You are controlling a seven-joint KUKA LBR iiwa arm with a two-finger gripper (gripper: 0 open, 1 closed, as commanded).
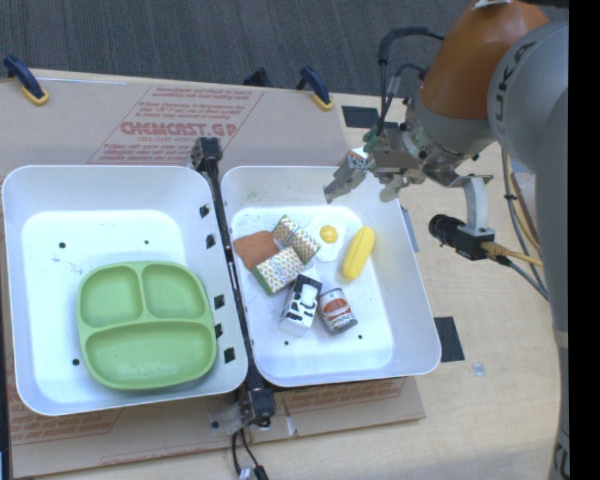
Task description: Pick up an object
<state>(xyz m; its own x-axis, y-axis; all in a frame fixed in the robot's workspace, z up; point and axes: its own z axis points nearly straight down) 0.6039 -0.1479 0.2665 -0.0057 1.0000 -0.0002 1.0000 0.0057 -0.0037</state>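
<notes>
Camera view from above: my arm (500,58), grey with an orange band, enters from the right and ends over the far right corner of the right bin. The table (500,418) carries a cardboard sheet (170,118) with red print, held at its far edge by blue and yellow clamps (315,86). On the sheet sit two shallow white bins, side by side and touching.

The left bin (40,208) contains one green divided plate (145,323) with three compartments, lying flat toward the near side.

The right bin (410,318) contains a cluster of small items near its centre: a yellow corn cob (357,253) at the right, a brown flat piece (255,248) at the left, two patterned blocks (285,253) beside it, a black-and-white carton (300,303), a small can (336,311) with a red label just right of the carton, and a fried-egg toy (327,236) between the blocks and the corn cob.

My fingers (365,173) hang above the far rim of the right bin, apart, with nothing between them. They stand well clear of the cluster; the corn cob is the nearest item.
</notes>
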